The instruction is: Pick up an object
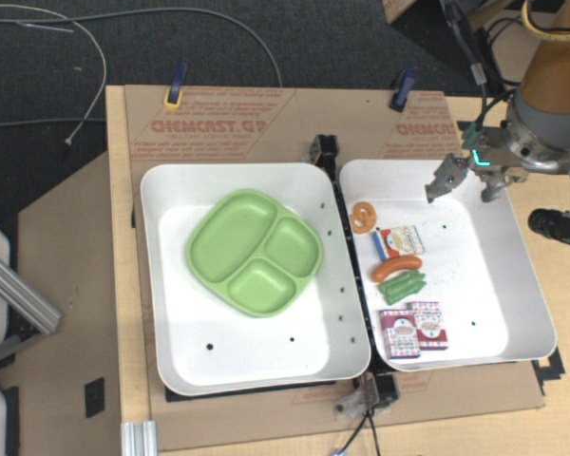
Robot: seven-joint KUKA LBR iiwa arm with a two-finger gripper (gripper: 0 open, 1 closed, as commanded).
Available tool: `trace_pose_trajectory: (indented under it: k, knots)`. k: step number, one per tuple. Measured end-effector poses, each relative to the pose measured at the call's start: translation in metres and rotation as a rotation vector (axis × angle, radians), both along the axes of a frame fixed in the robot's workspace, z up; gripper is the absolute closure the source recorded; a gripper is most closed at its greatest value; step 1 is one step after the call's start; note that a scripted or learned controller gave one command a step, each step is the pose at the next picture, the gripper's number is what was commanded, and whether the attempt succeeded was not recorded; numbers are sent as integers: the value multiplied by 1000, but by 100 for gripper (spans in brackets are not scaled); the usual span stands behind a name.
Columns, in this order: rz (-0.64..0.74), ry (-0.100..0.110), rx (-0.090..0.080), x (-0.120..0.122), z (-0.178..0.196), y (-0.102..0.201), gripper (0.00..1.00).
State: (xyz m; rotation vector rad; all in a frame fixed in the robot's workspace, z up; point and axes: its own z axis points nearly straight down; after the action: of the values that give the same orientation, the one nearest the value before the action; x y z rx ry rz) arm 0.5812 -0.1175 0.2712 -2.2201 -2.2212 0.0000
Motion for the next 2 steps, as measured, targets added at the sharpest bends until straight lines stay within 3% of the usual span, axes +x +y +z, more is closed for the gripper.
trace_pose_trajectory:
  k: [1, 2]
  knots:
    - [0, 0, 0, 0, 0, 0, 0]
    - [0, 5, 1, -3, -49, 10, 0]
